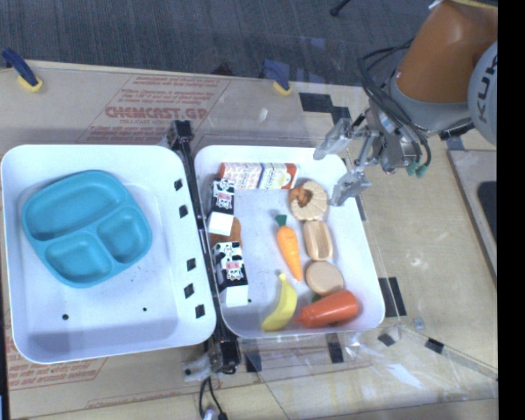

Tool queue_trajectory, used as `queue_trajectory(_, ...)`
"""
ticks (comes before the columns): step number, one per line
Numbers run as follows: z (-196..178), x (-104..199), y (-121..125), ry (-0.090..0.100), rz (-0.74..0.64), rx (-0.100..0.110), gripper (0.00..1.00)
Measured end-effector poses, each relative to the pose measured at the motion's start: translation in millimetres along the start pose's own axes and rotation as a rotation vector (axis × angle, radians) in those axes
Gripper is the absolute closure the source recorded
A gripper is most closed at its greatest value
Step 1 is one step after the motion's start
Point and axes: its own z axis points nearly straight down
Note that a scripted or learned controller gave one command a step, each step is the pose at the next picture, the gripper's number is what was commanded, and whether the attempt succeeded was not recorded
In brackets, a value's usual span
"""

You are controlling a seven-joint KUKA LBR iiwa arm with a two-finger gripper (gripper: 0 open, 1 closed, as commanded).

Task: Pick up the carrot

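Your gripper (343, 163) hangs open and empty over the right bin's (367, 243) far right rim. You'll find the carrot (289, 248) lower left of it, mid-bin beside the bun (318, 239), lying lengthwise, green top pointing away.

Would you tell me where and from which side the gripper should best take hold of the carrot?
Probably the carrot is best gripped across its thicker upper half, from above, fingers closing left-right. It lies flat, lengthwise, with bare floor on its left and the bread roll close on its right.
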Motion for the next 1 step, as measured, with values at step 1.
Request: queue_trajectory(1, 146.5, 56.1, 28.4, 0.010, -0.207, -0.006, 0.00)
